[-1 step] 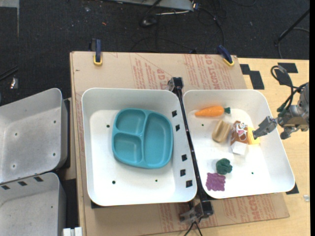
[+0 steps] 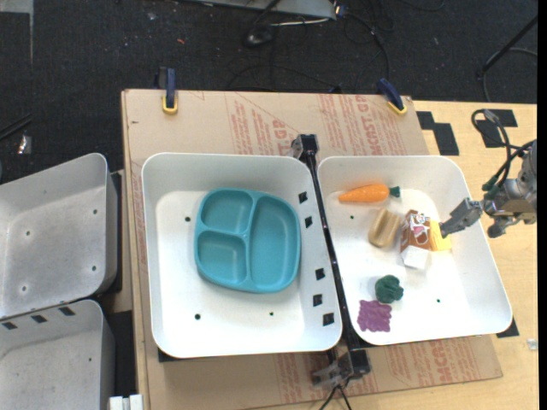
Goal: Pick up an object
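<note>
Five items in right bin [image 2: 479, 301]; brown packet [image 2: 416, 231] just beside pincer [image 2: 462, 215]; pincer state unclear.

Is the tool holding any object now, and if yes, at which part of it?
Nothing is held. The tool hangs at the right bin's right edge, near the yellow and brown packet, with nothing between its fingers.

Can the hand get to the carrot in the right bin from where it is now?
Probably yes. The hand sits at the right bin's right edge, and the carrot lies by itself near the far wall, with nothing on top of it or across the way.
</note>
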`<state>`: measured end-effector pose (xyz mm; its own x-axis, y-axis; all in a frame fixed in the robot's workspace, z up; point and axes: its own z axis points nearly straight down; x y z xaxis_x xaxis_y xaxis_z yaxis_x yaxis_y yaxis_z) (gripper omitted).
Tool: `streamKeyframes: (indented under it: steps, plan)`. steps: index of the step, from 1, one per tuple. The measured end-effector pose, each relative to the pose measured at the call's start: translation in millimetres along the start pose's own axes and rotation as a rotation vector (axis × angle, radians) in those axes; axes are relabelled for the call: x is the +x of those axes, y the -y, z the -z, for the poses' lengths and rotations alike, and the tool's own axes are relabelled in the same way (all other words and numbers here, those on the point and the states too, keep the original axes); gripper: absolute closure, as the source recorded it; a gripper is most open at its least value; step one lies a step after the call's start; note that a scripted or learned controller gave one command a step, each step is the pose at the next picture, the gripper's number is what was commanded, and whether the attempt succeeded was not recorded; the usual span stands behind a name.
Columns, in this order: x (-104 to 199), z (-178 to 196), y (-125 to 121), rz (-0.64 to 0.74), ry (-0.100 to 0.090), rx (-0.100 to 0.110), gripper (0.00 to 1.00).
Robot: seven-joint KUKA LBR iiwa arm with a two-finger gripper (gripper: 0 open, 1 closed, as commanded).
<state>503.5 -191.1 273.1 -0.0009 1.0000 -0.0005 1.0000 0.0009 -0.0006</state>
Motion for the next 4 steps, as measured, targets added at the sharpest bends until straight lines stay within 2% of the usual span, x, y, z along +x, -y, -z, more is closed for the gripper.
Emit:
streamKeyframes:
  steps: [1,2,3,4]
  plan:
    - [-2,-44,3,-0.003,-0.001,0.003,0.0]
    - [-8,-104,-1,-0.003,-0.002,0.004,0.0]
    - [-14,-161,6,-0.003,-0.002,0.002,0.0]
    - [-14,-149,5,-0.003,-0.001,-0.001,1.0]
